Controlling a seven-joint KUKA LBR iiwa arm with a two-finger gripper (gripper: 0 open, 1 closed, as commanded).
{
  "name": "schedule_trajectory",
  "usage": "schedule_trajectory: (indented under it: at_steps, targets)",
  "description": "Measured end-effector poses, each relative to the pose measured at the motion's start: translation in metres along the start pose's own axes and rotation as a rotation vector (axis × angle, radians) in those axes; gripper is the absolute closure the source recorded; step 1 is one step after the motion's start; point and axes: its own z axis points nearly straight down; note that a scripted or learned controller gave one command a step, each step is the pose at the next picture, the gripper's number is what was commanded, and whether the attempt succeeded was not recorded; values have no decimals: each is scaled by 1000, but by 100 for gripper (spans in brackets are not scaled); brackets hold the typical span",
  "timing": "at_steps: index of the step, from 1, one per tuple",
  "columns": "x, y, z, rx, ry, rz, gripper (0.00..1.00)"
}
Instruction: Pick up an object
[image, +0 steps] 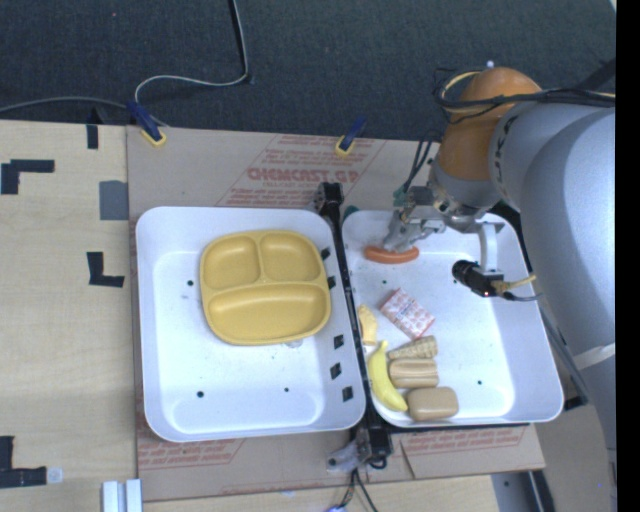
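My gripper (402, 236) hangs low over the far left part of the right bin (510, 360), its tips right at an orange, flat sausage-shaped piece (391, 255). Whether that piece is between the tips cannot be made out. Nearer the front of the same bin lie a red-and-white patterned packet (407, 312), a yellow banana (380, 375), a ridged tan wafer (415, 350) and two tan bread-like blocks (432, 403). In the left bin (170, 390) sits a yellow divided plate (266, 285).
A black divider (338, 300) runs between the two bins. The grey arm (570, 220) fills the right side above the right bin. A black connector with a cable (478, 277) hangs over that bin's far right. Cardboard lies under both bins.
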Motion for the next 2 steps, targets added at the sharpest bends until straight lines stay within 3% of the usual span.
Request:
schedule_trajectory:
  at_steps: [1, 2]
  targets:
    - [0, 0, 0, 0, 0, 0, 0]
    - [0, 1, 28, -3, -5, 2, 0]
